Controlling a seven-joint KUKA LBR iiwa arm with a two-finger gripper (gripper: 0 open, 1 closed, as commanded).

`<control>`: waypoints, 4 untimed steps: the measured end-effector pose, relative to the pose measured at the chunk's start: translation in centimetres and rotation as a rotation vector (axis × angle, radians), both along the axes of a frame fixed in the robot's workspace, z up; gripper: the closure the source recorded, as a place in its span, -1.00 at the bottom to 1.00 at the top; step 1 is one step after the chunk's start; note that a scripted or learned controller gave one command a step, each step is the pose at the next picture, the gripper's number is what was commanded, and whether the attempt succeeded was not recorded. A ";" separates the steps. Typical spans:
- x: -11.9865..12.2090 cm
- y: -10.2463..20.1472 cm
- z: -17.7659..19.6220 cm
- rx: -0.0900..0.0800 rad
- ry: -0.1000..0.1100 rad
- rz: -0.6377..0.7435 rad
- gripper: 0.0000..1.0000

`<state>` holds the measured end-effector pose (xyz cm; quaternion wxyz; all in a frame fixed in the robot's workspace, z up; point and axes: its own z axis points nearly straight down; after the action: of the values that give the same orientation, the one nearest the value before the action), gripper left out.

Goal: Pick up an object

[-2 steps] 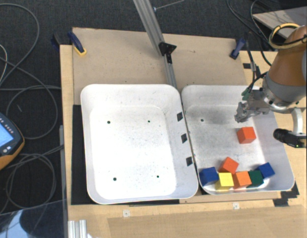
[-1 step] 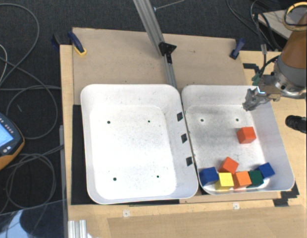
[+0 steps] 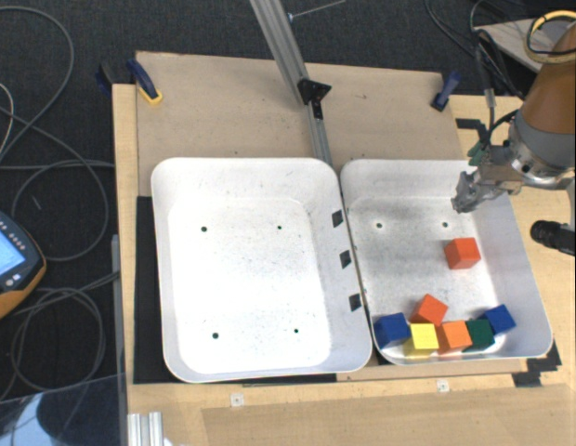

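The gripper (image 3: 466, 196) hangs over the upper right part of the right bin (image 3: 399, 249), near that bin's far rim, with the grey arm and its orange band entering from the right edge of the frame. Whether the jaws are open or closed cannot be told from this slant, and nothing is seen between them.

The nearest candidate is a lone orange cube (image 3: 463, 253), lying just below the jaws in the frame and well apart from everything else. Being a cube, it has no long axis to line up with, though it sits slightly turned against the bin's edges.

The other blocks crowd the lower edge of the same bin: a blue cube (image 3: 391, 328), a yellow cube (image 3: 424, 336), an orange cube (image 3: 432, 308) behind it, another orange block (image 3: 452, 335), a green cube (image 3: 479, 333) and a second blue cube (image 3: 499, 319). They touch or nearly touch one another, which would likely leave little room for fingers.

The bin floor is flat, white and speckled, bare all round the lone cube. The left bin (image 3: 242, 277) sits beside it on the counter (image 3: 223, 91).
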<state>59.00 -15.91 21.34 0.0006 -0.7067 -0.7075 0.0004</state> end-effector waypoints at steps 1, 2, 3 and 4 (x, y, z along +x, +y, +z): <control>1.1 4.5 1.2 0.001 -0.005 0.005 1.00; 2.8 9.5 0.6 0.001 -0.004 0.005 1.00; 3.3 14.9 1.7 0.002 -0.004 0.006 1.00; 5.5 19.2 2.6 0.002 -0.005 0.005 1.00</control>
<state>64.46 3.28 23.90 -0.0006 -0.7050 -0.7092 -0.0021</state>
